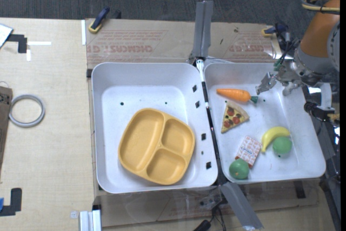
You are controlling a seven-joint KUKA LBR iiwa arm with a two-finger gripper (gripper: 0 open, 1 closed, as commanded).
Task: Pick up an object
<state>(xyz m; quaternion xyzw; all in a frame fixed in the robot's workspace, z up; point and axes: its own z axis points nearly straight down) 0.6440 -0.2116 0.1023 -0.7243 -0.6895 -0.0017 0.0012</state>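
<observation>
The right bin (pixel 303 170) holds an orange carrot (pixel 234 94), a pizza slice (pixel 234 117), a yellow banana (pixel 273 135), a green ball (pixel 282 146) touching the banana, a red-and-white patterned packet (pixel 248 150) and a second green fruit (pixel 239 169). My gripper (pixel 275 86) hangs over the bin's far right part, just right of the carrot's green tip. It is open, its fingers spread apart with nothing between them.
The left bin (pixel 108 89) holds a yellow divided plate (pixel 157 146). A grey divider post (pixel 203 30) stands between the bins at the back. A roll of tape (pixel 24 110) lies on the bench at far left. Blue clamps (pixel 100 19) hold the cardboard behind.
</observation>
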